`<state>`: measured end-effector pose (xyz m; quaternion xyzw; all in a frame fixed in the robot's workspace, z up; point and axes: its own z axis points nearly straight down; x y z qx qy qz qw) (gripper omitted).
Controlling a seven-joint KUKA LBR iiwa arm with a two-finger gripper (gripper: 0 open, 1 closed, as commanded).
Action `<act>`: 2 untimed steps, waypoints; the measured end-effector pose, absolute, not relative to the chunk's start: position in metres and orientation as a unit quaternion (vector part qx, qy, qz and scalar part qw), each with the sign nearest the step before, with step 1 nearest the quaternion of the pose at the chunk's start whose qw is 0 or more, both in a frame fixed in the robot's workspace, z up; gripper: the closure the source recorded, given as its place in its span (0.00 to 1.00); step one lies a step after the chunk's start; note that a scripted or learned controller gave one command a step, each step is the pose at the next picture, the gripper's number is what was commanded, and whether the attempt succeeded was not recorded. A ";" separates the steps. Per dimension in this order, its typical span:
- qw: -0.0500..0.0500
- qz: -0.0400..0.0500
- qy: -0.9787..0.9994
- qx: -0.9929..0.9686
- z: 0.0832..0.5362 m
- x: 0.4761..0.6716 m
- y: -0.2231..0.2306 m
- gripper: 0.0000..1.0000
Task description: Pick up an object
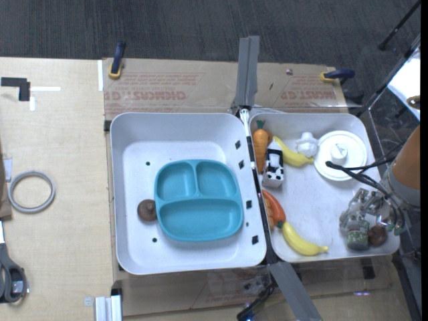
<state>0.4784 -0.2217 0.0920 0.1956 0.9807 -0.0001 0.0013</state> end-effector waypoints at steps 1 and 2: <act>0.003 0.000 0.931 0.364 0.127 0.622 -0.156 1.00; 0.004 0.007 0.974 0.227 0.099 0.632 -0.210 1.00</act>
